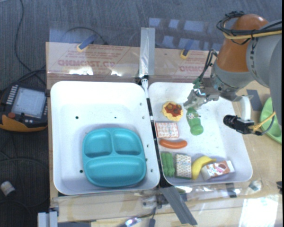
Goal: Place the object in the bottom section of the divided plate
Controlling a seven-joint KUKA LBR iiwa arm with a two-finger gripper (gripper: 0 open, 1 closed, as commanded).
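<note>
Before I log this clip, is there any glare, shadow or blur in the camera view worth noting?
Camera view: soft overall; glare on the clear tape behind the bins; the plate casts a faint shadow in the left bin; the end effector looks smeared over the right bin, and small toy labels are unreadable.

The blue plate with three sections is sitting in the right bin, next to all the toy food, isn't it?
Not quite. The camera view shows the blue plate with three sections sitting in the left bin. The toy food, like the banana and the green bottle, is in the right bin, across the divider.
</note>
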